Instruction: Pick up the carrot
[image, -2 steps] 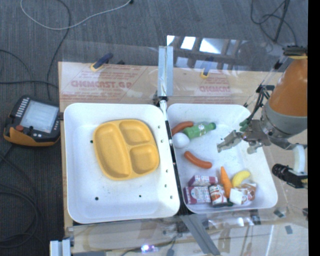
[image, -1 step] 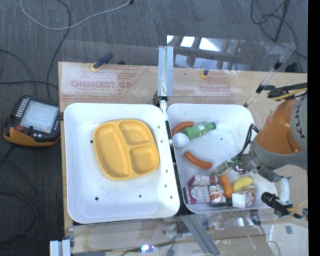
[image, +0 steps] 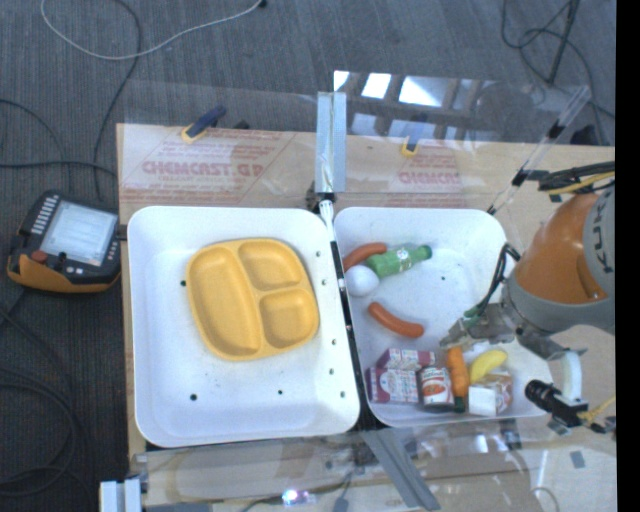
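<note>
A: Carrot (image: 457, 370) sits near the front edge of the right bin (image: 470, 228), lying roughly front to back. A can (image: 434, 386) touches it on the side towards the divider, and a banana (image: 488, 362) lies just beside it on the side towards the outer wall. A milk carton (image: 392, 380) is beyond the can, and a white block (image: 484, 400) sits in the front corner.

B: And the arm?

A: Gripper (image: 481, 328) hovers just behind the carrot's far tip, low over the bin and near the outer wall. I judge this to be the approach step: nothing is lifted and the carrot rests flat on the bin floor.

B: Are the jaws spread?

A: I cannot tell. The wrist and dark hardware blur together there, and nothing is visibly pinched between them.

B: What does the next move call for?

A: Shifting a little towards the front edge to centre over the carrot, then closing across its narrow width. It is a tight spot: can on one side, banana on the other, so the jaws risk catching a neighbour.

B: Anything else around?

A: A sausage (image: 396, 320) lies mid-bin; a bottle (image: 397, 259), an egg (image: 361, 280) and another sausage (image: 362, 254) cluster by the divider. The left bin (image: 160, 400) carries a yellow tray (image: 252, 297).
</note>
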